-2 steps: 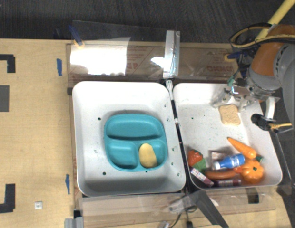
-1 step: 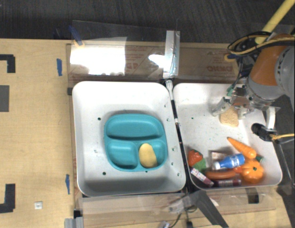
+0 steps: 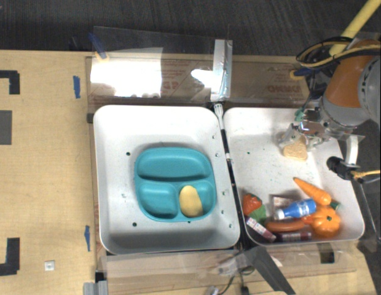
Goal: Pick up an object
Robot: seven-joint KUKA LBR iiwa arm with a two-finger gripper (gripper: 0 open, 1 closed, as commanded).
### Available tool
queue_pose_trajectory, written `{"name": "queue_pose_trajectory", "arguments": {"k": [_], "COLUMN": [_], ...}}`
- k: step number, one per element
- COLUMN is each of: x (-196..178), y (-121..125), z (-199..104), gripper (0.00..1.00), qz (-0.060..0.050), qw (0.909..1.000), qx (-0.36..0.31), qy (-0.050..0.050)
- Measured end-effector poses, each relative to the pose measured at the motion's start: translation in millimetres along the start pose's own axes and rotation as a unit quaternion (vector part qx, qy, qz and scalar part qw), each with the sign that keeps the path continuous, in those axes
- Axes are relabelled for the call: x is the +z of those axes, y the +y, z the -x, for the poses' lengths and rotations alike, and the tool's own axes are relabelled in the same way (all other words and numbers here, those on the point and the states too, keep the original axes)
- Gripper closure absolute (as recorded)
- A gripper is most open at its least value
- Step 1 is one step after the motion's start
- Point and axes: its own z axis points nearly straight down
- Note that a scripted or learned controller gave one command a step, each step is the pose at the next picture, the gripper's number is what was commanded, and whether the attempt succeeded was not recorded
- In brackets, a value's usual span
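Hovering low in the far part of the right white bin point(image 3: 239, 128), the gripper point(image 3: 304, 134) stands directly over a small tan bread-like piece point(image 3: 295, 150); whether it grips the piece cannot be told. Near that bin's front lie an orange plastic carrot point(image 3: 312, 190), a blue bottle point(image 3: 297, 210) and other toy food. The left bin point(image 3: 110, 165) carries a teal divided tray point(image 3: 172, 165) with a yellow potato-shaped object point(image 3: 190, 200) in its near right compartment.
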Motion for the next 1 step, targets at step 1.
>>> {"name": "queue_pose_trajectory", "arguments": {"k": [1], "x": [-66.2], "y": [7.1], "z": [-63.9], "gripper": [1.0], "qz": [0.001], "qw": [0.9976], "qx": [-0.069], "qy": [0.001]}}
